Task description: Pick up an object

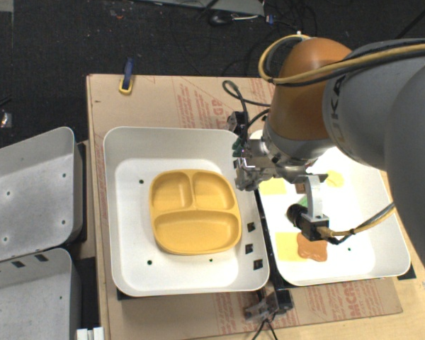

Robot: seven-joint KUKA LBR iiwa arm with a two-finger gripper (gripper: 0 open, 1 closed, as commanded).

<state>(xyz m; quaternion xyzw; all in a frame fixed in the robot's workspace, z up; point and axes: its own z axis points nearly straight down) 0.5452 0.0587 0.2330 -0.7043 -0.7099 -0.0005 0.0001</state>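
Observation:
A yellow divided plate (195, 211) lies in the middle of the left bin (117, 190). In the right bin (386, 257) I see a flat yellow piece (273, 187) near its left wall. A second yellow piece (286, 247) lies toward the front, and a small orange object (314, 251) touches its right side. My gripper (258, 170) hangs under the orange-banded wrist, over the wall between the two bins, just right of the plate. The wrist hides its fingers. The arm covers the back of the right bin.
Both bins sit on a cardboard sheet (163, 98) that bears a small blue and yellow tool (127, 76) at its back left. Grey perforated trays (28, 183) stand to the left of the bench. Cables lie on the dark floor behind.

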